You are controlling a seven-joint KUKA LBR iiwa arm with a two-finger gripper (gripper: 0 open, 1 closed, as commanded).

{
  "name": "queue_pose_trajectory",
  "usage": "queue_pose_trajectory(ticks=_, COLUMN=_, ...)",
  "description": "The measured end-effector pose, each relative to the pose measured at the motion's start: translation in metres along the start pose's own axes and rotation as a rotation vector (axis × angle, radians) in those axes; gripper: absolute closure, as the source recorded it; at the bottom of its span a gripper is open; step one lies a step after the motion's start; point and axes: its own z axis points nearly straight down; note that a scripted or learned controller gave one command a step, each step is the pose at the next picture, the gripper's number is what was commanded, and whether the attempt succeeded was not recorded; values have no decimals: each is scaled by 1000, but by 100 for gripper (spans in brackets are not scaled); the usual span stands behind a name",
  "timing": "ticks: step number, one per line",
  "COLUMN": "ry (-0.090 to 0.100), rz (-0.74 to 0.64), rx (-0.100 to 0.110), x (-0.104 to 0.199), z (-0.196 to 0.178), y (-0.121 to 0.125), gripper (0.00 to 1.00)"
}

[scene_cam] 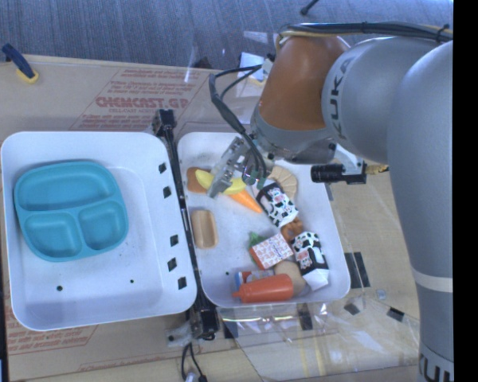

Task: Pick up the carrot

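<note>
Right bin (334, 273) holds carrot (244, 200); left, tray (70, 208).

Both bins (32, 293) look like smooth white plastic with a dull sheen. The blue tray (68, 209) is matt plastic. Brown cardboard (103, 94) lines the bench. The arm (382, 78) wears glossy grey casing; its claw (233, 172) looks metallic.

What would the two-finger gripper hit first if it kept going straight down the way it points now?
Probably the yellow toy piece under the gripper, left of the orange carrot; depth is unclear from this slant.
</note>
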Motion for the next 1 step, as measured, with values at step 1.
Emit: queue_pose_trajectory(ticks=1, ry=8, rz=307, rx=6, x=40, z=3, y=-3, gripper=100)
